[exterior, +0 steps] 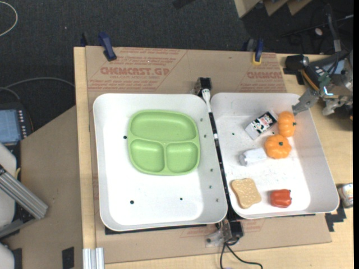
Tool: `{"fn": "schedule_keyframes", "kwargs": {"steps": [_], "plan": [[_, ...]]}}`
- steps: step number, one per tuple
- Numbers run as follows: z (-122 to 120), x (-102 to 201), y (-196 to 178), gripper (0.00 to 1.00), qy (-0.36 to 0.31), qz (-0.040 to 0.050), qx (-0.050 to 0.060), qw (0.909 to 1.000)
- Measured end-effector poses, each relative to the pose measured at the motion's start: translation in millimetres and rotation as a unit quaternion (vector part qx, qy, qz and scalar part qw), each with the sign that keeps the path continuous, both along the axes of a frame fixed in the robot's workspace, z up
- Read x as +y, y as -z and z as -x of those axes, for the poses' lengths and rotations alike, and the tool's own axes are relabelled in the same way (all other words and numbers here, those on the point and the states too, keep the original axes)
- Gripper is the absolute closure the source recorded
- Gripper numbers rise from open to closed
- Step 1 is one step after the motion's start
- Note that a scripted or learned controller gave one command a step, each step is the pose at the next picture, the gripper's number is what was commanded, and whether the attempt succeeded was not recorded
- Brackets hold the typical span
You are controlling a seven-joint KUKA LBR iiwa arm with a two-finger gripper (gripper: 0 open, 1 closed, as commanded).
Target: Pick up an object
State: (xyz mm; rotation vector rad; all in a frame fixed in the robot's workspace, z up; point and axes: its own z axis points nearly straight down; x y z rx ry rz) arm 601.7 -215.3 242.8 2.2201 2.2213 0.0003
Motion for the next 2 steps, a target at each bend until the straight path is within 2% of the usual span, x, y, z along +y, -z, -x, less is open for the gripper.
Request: {"fn": "schedule_keyframes", "kwargs": {"steps": [1, 2], "plan": [[-7, 0, 150, 0.00, 0.000, -0.0032, 0.005, 1.0000], [-9, -2, 131, 1.00, 0.000, 0.0000, -0.001, 1.0000]]}}
